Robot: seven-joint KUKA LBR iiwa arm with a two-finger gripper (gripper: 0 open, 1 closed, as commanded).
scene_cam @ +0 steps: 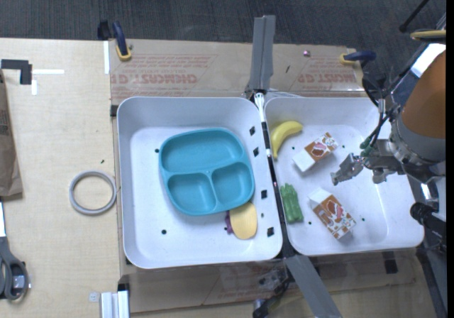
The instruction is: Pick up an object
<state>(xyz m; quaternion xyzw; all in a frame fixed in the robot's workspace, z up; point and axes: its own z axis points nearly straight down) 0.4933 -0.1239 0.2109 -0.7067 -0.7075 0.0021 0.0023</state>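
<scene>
The right bin (386,228) holds a yellow banana (284,133), a small red-and-white box (316,152), a second such box (333,216) nearer the front, and a green bumpy item (291,204) by the left wall. My gripper (345,170) hangs over the middle of this bin, between the two boxes and just right of the upper one. I see nothing held in it. The arm comes in from the right, its orange band at the frame edge.
The left bin (142,132) carries a blue divided plate (206,171), with a yellow fruit (244,222) and a small purple thing (229,224) at its front edge. A tape ring (92,192) and scissors (10,275) lie on the bench to the left.
</scene>
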